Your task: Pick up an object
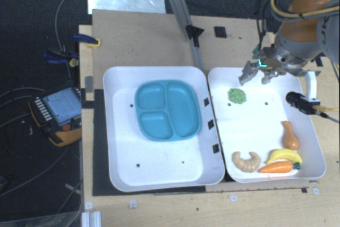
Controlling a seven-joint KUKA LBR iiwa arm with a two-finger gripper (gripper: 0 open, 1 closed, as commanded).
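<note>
Your gripper [256, 76] hangs with its two grey fingers spread apart, nothing between them, over the far edge of the right bin [268, 114]. The nearest object, a green broccoli floret [237, 95], lies just beside and below the left fingertip. A descent from here likely lands off-centre, nudging the floret away (it looks light and round). The banana [284, 156], carrot [276, 168], croissant [246, 161] and drumstick [289, 136] crowd the near corner, inviting a jammed grasp.

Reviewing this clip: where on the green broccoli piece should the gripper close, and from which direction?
Straight down from above, closing across the middle of the broccoli. It looks like a small rounded clump lying alone in the right bin, with bare floor on every side for the fingers. The gripper hovers open just beside it.
</note>
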